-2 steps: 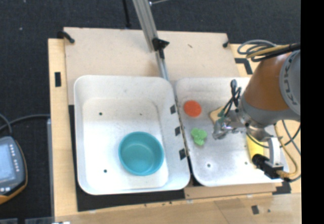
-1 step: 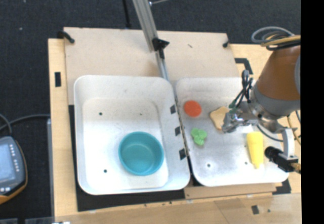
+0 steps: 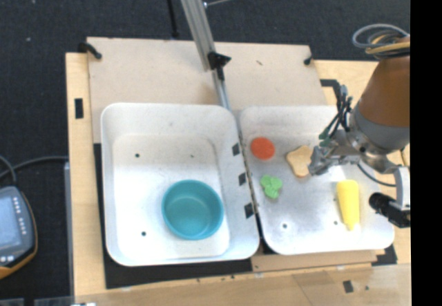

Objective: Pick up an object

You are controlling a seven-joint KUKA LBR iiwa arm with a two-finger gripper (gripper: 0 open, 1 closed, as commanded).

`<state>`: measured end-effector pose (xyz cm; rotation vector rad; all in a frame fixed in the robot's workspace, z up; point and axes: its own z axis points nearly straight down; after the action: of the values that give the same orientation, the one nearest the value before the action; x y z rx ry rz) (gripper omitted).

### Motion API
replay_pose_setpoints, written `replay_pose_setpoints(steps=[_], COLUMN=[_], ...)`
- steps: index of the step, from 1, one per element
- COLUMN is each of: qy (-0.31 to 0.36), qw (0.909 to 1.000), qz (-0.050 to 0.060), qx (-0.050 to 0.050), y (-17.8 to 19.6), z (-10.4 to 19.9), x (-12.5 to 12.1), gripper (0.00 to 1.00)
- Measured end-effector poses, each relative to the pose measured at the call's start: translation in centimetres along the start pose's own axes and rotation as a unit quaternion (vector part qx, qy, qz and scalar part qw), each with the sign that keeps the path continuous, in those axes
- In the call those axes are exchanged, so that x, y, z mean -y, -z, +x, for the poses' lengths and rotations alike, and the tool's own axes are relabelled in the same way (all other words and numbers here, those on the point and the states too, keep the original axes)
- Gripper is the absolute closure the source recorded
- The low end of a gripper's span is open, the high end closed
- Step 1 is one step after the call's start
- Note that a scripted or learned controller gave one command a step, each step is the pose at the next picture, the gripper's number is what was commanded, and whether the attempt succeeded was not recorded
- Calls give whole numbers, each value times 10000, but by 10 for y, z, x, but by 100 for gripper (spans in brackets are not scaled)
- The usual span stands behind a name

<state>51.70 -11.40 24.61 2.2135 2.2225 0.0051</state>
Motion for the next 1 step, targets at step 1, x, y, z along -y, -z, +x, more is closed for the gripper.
replay_pose_setpoints(steps=[1], qy=[15], qw=[10000], qz=[18], qx=[-8], y=[-6], z=[43], x=[-30], gripper=[100])
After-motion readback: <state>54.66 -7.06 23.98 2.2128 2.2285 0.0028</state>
